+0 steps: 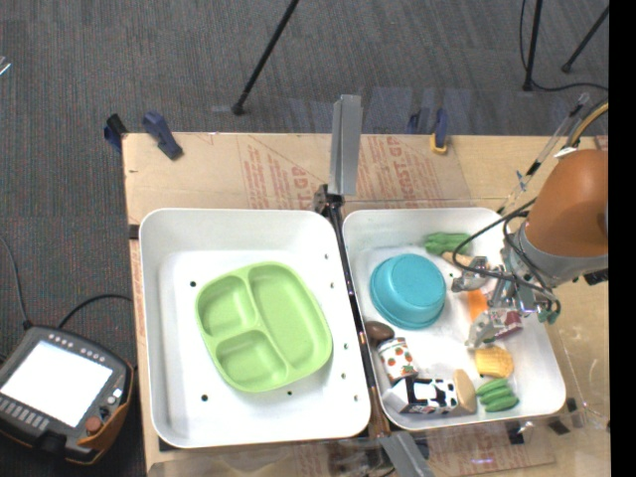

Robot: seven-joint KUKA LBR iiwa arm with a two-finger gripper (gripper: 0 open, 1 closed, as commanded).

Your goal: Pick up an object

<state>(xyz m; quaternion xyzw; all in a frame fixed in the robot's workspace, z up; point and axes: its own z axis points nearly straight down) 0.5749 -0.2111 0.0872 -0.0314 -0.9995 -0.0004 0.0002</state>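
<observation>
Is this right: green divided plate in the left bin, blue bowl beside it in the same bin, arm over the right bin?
Not quite. The blue bowl sits in the right bin, not in the left bin with the green divided plate. The camera view shows it next to the small items there. The rest stands: the plate is in the left bin, and the arm is over the right bin.

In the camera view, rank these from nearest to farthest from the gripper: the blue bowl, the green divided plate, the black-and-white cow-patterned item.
Measured from the gripper in the right bin:
1. Blue bowl, to its left in the same bin.
2. Cow-patterned item, at that bin's near edge, somewhat farther than the bowl.
3. Green divided plate, in the left bin, clearly farthest.
</observation>
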